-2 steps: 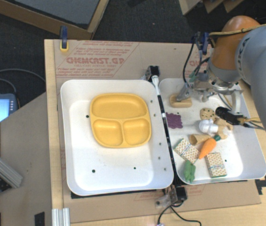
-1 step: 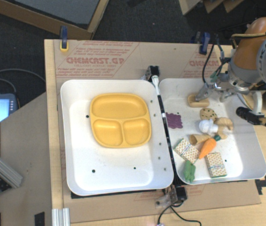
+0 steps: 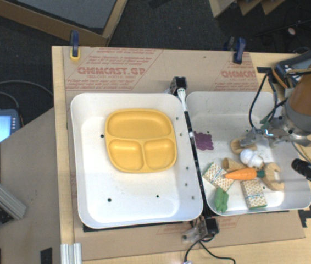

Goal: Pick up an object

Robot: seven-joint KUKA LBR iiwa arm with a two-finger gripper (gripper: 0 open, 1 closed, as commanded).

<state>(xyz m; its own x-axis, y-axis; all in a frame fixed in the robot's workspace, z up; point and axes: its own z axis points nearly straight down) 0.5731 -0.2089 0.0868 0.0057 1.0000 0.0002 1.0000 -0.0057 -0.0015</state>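
One white ball (image 3: 250,157) just below gripper (image 3: 253,140).

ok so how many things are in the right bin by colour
orange: 1, the carrot
purple: 1, flat piece
green: 1, at the bin's front
white: 1, round lump
patterned packets: 2
tan pieces: 3
total: 9, as far as the clutter shows

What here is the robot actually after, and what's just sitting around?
For the job: claw; carrot; white ball; purple piece; green piece; patterned packets.

Lying about: yellow divided tray; blue clamps; cables.
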